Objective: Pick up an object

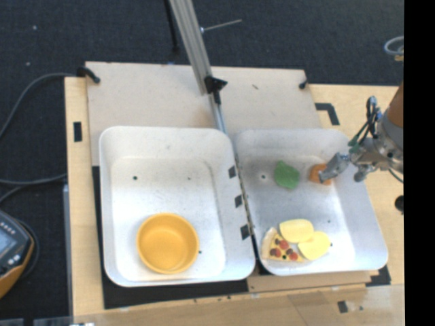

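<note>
My gripper [346,170] hangs over the right side of the right bin [360,212], open, with nothing between its fingers. A small orange object [317,174] lies on the bin floor just left of the left finger [334,165], touching or nearly touching it. A green lumpy object [287,176] rests further left, in the middle of the bin. At the bin's front lie a pizza-slice toy [279,248] and two pale yellow pieces [304,238], overlapping one another.
The left bin [129,155] holds a yellow bowl [167,242] at its front. A slanted metal rail [192,39] rises from behind the wall between the bins. A cable and a handheld device [10,250] lie off the bench at far left.
</note>
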